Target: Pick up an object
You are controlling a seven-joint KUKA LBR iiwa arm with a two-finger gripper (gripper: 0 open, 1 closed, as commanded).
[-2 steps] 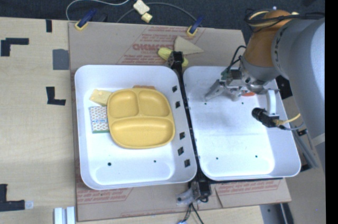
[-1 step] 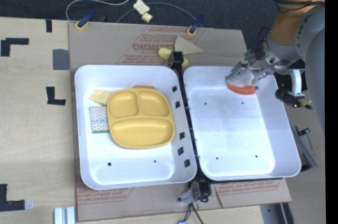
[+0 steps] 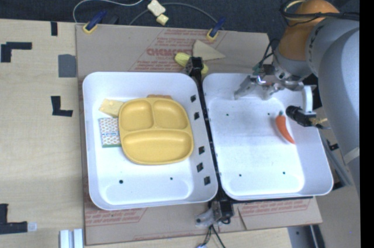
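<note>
An orange carrot-shaped object (image 3: 284,128) lies in the right bin (image 3: 263,182), close to its right wall. My gripper (image 3: 258,85) hangs over the back of that bin, up and to the left of the orange object and apart from it. A black part of the wrist (image 3: 299,116) sits just beside the object's upper end. The left bin (image 3: 146,188) holds a yellow divided plate (image 3: 156,130), with a small patterned card (image 3: 108,131) and a pale yellow piece (image 3: 110,106) at its left edge.
The grey arm with its orange band (image 3: 304,30) fills the right side of the view. A black divider (image 3: 201,124) runs between the bins. Clamps and a cable (image 3: 155,7) lie on the cardboard behind the bins.
</note>
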